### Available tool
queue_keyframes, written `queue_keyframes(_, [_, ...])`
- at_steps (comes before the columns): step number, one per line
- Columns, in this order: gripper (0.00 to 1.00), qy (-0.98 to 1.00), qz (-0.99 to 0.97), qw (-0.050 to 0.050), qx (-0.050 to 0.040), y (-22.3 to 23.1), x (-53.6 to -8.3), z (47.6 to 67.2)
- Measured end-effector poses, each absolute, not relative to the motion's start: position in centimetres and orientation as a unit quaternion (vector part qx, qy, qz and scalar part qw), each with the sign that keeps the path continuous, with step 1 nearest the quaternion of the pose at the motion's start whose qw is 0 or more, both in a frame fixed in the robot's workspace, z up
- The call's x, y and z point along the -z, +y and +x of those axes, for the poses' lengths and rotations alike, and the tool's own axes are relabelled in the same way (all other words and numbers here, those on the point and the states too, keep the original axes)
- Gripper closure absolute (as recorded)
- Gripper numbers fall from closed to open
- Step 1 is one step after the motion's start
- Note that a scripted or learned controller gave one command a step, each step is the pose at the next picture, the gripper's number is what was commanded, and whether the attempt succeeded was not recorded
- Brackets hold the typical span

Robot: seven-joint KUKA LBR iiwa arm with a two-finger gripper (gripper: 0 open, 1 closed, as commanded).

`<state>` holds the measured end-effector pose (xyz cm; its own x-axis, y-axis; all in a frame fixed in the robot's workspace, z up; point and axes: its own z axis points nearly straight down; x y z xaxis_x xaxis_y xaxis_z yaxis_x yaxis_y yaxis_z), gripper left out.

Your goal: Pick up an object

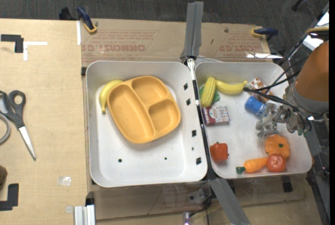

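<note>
Gripper (268, 123) low in right bin (238, 137); fingers' state impossible to tell, nothing visibly held. Nearest targets: orange pumpkin-like toy (277, 145) just below, blue object (255, 106) just beside. Risk: crowding, glancing contact, empty close, neighbours shoved. Tomato (276, 163), carrot (253, 165) near. Left bin (138, 166): yellow plate (142, 109), banana (108, 91).

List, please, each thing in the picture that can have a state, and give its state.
Divided yellow plate: upright, nothing in its compartments.
Banana: lying against plate's left rim.
Corn cob: lying flat.
Scissors: blades shut.
Gripper: low over right bin, holding nothing visible.
</note>
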<state>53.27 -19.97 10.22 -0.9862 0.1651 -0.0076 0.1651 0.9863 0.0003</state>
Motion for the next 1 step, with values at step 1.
queue_keyframes(1, [0.00, 0.997, 0.083, 0.004, 0.0000, -19.95, -10.22, 53.28])
